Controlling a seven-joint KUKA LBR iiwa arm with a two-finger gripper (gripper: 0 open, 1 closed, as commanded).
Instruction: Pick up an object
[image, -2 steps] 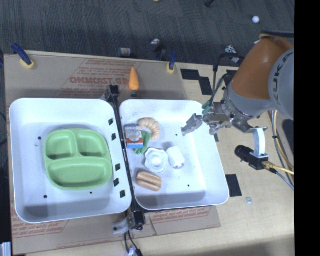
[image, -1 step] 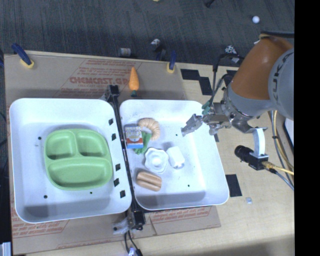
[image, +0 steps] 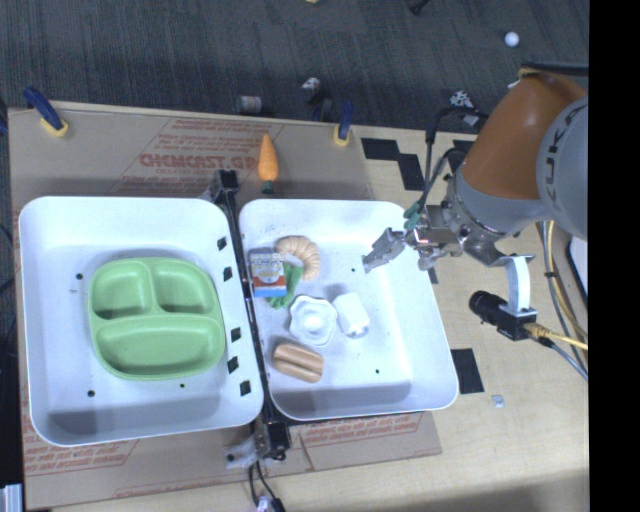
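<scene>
The right white bin (image: 400, 330) holds several small items: a tan croissant (image: 299, 252), a small printed packet (image: 266, 271) with a green piece (image: 290, 282) beside it, a white round cup-like piece (image: 312, 320), a white cylinder (image: 351, 313) and a hot dog bun (image: 298, 361). My gripper (image: 381, 251) hangs over the bin's right part, pointing left, well to the right of the croissant and above the white cylinder. Nothing shows between its tips.
The left white bin (image: 50, 300) holds a green divided plate (image: 155, 317). An orange carrot (image: 267, 158) lies on the cardboard behind the bins. Blue clamps (image: 46, 110) (image: 345, 120) grip the board's back edge. Black clips line the seam between the bins.
</scene>
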